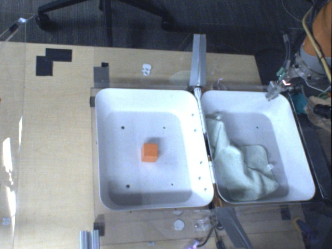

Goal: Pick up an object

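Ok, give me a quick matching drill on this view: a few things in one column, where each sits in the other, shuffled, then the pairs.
Things:
1. orange cube
2. pale cloth
3. tool

Places:
A. crumpled in the right bin
B. by the right bin's far right corner
C. on the floor of the left bin

Pairs: 1-C, 2-A, 3-B

A small orange cube (150,152) is showing bright against the plain white left bin (111,139). A crumpled, pale grey-green cloth (238,165), possibly off-white, is contrasting faintly with the white right bin (290,139). The light wooden bench (52,154) is bearing black rectangular patches (52,60).
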Robot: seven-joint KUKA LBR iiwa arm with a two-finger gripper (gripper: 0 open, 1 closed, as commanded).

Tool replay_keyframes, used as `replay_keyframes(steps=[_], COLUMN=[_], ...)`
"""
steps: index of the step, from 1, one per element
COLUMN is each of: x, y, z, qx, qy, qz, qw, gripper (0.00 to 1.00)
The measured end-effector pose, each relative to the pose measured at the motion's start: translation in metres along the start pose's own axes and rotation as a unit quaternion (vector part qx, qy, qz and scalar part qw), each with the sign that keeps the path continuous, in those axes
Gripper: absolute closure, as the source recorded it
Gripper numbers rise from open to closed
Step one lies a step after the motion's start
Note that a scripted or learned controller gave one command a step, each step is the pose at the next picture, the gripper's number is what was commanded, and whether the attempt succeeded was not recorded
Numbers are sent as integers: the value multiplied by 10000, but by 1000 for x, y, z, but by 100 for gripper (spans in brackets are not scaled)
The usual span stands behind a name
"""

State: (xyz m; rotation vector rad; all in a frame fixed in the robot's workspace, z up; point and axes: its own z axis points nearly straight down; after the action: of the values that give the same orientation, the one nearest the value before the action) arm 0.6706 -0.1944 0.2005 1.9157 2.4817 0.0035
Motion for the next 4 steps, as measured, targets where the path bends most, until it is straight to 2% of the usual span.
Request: replay_keyframes(steps=[2,3,4], x=[-10,23,-3], y=[-3,-61,-27], z=[-3,78,11], qx=[-4,11,-7], qy=[-3,14,-3], qz=[-128,-409,-339], qw=[9999,9992,9994], gripper=[100,100,100])
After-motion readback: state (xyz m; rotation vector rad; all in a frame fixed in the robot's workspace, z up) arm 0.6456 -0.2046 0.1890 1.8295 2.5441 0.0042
